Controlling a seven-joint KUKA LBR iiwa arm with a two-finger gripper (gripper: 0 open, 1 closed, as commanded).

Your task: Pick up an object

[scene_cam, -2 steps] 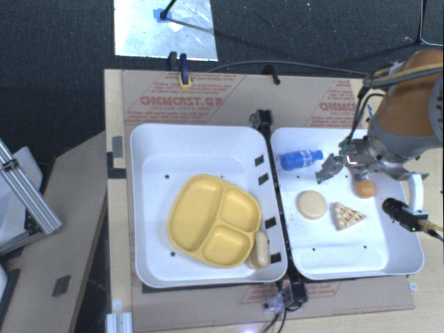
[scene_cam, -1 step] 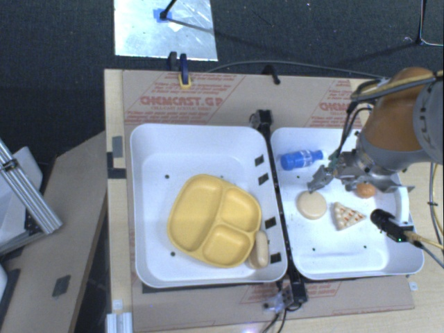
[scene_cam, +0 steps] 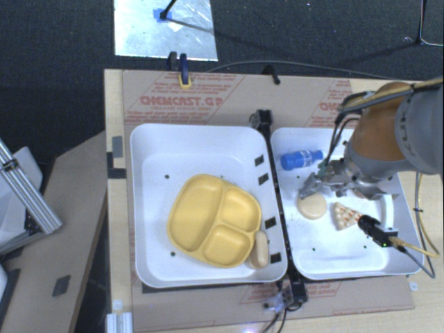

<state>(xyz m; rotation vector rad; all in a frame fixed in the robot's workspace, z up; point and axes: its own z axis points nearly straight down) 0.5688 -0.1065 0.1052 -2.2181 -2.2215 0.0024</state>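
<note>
In the right bin [scene_cam: 333,262] lie a blue bottle [scene_cam: 301,159] near the back left, a round beige piece [scene_cam: 312,207] in the middle and a pizza-slice toy [scene_cam: 345,216] to its right. My gripper [scene_cam: 314,186] hangs low just above the beige piece, between it and the bottle. The arm reaches in from the right, its grey body and orange band over the bin's back right. Nothing is visibly held between the fingers.
The left bin [scene_cam: 156,186] holds a yellow divided tray [scene_cam: 211,220] with a small beige bread-like piece [scene_cam: 260,250] at its right edge. A black divider with clips runs between the bins. Cardboard lies under both bins.
</note>
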